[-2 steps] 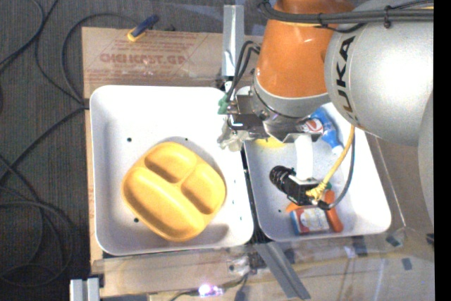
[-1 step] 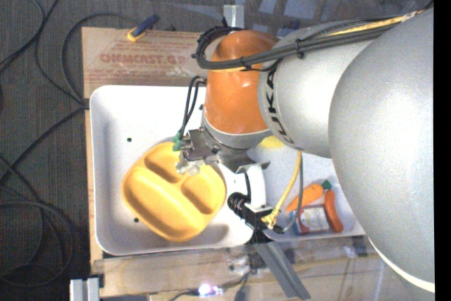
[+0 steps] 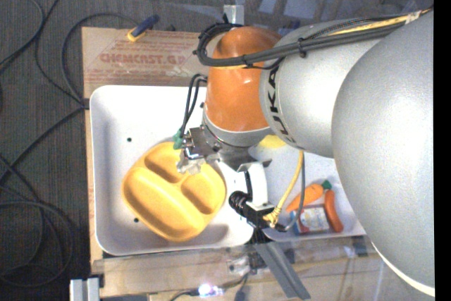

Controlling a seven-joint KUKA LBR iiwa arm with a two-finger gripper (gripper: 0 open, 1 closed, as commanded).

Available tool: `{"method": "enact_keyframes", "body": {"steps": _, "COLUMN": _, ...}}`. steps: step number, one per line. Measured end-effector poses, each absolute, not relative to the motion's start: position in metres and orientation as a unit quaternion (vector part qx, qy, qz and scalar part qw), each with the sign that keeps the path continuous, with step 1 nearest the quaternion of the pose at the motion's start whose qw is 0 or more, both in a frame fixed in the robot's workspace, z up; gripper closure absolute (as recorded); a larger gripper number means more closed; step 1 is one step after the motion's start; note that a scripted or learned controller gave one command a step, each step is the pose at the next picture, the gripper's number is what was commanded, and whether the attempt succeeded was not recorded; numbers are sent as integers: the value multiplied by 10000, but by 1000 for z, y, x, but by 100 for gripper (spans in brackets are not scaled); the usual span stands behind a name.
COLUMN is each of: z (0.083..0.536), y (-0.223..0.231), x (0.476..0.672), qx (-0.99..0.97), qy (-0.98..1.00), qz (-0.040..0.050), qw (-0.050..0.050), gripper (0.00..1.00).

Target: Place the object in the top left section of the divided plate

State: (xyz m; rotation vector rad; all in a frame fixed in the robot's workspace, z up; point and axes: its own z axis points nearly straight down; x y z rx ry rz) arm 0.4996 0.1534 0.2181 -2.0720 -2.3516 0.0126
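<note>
A yellow divided plate [image 3: 171, 195] lies tilted in the left white bin [image 3: 113, 123], near its front right corner. The arm's orange wrist band [image 3: 236, 91] hangs over the bin's right side. My gripper [image 3: 192, 151] points down at the plate's upper right rim, close over the divider between its sections. The wrist and cables hide most of the gripper, and no object shows at its tip. The plate's sections that I can see hold nothing.
In the right bin [image 3: 345, 229] lie a toy carrot [image 3: 309, 195], a small bottle [image 3: 313, 220] and an orange-red piece [image 3: 332, 211]. A yellow object [image 3: 271, 142] peeks out below the arm. The big grey arm covers the right half of the view.
</note>
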Motion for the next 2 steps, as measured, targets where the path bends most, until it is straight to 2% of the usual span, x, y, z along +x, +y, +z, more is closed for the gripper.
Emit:
{"method": "enact_keyframes", "body": {"steps": 1, "z": 272, "y": 180, "x": 505, "qx": -5457, "qy": -8380, "qz": 20, "qw": -2, "gripper": 100}}
{"method": "enact_keyframes", "body": {"steps": 2, "z": 282, "y": 222, "x": 483, "qx": -6670, "qy": -7451, "qz": 20, "qw": 0, "gripper": 100}}
